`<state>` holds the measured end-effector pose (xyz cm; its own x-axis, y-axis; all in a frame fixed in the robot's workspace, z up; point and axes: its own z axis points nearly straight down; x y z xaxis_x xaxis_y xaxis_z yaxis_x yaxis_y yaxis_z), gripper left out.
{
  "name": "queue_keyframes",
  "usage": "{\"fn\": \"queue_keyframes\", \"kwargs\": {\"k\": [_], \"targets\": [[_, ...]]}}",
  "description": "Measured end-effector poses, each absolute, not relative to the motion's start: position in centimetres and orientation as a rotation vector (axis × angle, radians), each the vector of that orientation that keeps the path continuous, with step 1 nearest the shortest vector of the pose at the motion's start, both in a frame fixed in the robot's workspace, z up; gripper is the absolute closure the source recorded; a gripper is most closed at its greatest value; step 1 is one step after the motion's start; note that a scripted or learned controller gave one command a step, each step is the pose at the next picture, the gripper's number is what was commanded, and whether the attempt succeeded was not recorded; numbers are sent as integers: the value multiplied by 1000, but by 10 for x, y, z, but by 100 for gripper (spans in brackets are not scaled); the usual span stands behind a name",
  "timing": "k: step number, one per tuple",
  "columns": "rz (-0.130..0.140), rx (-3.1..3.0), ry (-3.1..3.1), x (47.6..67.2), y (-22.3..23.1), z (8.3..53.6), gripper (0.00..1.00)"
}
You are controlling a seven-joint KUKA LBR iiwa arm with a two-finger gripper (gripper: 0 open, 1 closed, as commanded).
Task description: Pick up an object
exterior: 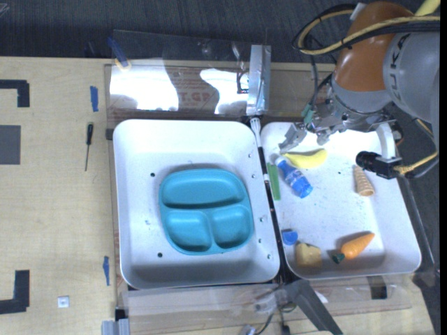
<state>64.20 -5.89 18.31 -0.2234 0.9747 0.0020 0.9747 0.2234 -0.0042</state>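
My gripper (299, 135) hangs over the back left corner of the right bin (398, 208), just above and left of a yellow banana (309, 160). A blue-and-white plastic bottle (293, 178) lies right in front of the banana. Further right lies a tan ice-cream cone (362, 181). Near the front wall are an orange carrot (356, 246), a potato-like piece (308, 255) and a small blue piece (289, 238). A green stick (274, 182) rests along the bin's left wall.
The left bin (133, 152) holds a blue divided plate (206, 209). A shiny clear panel (181, 82) and a metal divider (258, 82) stand behind the bins. The arm's orange band (370, 47) and cables loom over the right bin's back edge.
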Motion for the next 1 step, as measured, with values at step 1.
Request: {"fn": "queue_keyframes", "kwargs": {"k": [1], "targets": [[11,-1447,-2774,663,-116,91,0]]}}
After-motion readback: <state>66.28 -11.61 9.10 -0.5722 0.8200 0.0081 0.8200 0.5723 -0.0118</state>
